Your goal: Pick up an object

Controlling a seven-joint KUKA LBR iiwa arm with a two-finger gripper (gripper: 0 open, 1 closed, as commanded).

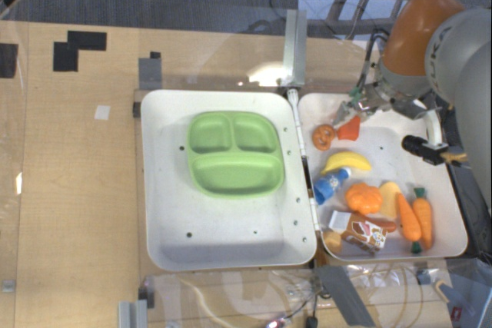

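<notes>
From the camera above, I see the table (69, 188) with two white bins side by side. The left bin (165, 234) carries a green divided plate (234, 153), lying flat near the bin's middle, a little toward the far edge.

The right bin (377, 142) carries the toys. Near its far left corner lie a small orange round piece (324, 137) and a red-orange wedge-shaped piece (350, 128), just beside each other. Nearer to me is a yellow banana (347, 161), then a blue and white small bottle (330, 186) close to the left wall. An orange pumpkin-like toy (364, 199) is about in the middle, with a pale yellow piece (391, 194) touching it. Two carrots (415, 219) lie near the right wall, side by side. A brown and white packet (363, 233) rests near the near edge.

The arm comes in from the right, and the gripper (358, 101) is low over the far left corner of the right bin, just above the red-orange piece. I cannot tell if it touches anything, and its state I cannot tell either.
</notes>
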